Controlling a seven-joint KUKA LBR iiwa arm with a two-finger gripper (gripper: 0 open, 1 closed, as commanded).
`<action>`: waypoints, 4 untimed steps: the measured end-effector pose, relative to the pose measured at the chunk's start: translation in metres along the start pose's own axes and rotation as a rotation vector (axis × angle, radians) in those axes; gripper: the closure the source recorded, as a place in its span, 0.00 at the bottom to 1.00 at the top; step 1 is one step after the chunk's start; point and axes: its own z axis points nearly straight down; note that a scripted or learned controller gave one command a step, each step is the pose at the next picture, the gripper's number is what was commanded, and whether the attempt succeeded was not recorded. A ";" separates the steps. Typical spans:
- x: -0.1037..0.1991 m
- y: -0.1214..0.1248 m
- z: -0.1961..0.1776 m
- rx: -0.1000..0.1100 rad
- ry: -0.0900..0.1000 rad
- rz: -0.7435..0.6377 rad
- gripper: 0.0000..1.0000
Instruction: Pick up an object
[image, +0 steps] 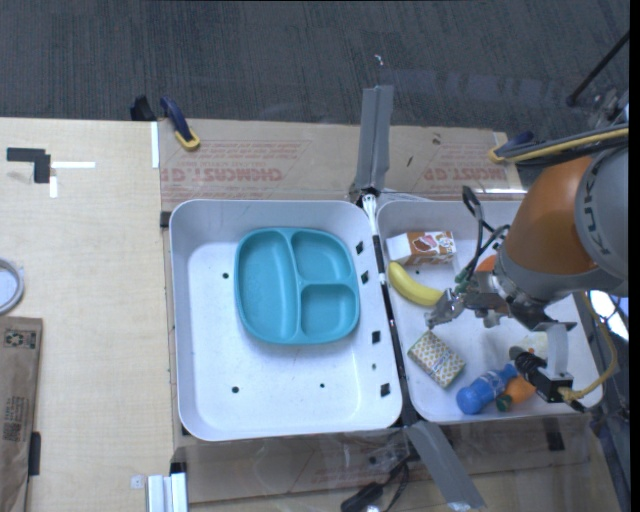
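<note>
I see the arm (560, 225) reaching in from the right over the right bin (400, 395). Gripper (447, 308) hangs low near bin centre, just right of the banana (412, 285) & above the patterned packet (437, 358). Can't tell if it's spread or pressed together; nothing visibly pinched. Snack box (430, 245) sits toward the back, blue bottle (487, 390) w/ orange object (522, 389) at front right. Left bin (190, 330) holds a teal divided plate (297, 285). Tabletop (80, 300) to the left.
</note>
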 end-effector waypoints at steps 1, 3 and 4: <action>-0.011 0.088 0.022 -0.003 -0.001 -0.033 0.00; -0.035 0.132 -0.117 -0.007 -0.003 -0.049 1.00; -0.012 0.131 -0.091 -0.004 -0.002 -0.116 1.00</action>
